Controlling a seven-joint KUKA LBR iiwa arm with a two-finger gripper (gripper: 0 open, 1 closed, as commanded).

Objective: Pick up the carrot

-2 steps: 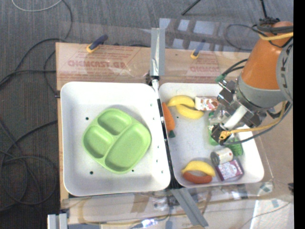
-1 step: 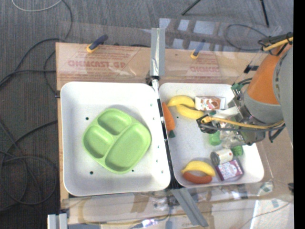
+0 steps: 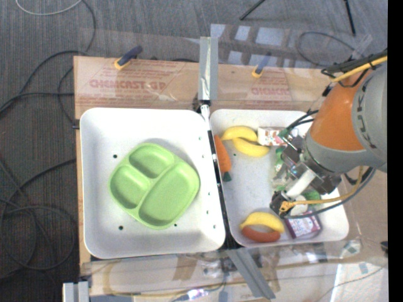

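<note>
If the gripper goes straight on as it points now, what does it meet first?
Probably the floor of the right bin; depth is unclear. The gripper points down; the carrot lies farther left.

The left bin and the right bin look like smooth white plastic with a dull, matt finish. The green plate is moulded plastic too, smooth with a faint sheen. The carrot has an even orange skin like toy plastic. The upper banana, the lower banana and the red piece touching it shine slightly. The purple packet appears glossy. Brown cardboard with red print, flat and matt, covers the desk. The floor is grey ribbed carpet. The arm's orange band is glossy.
</note>
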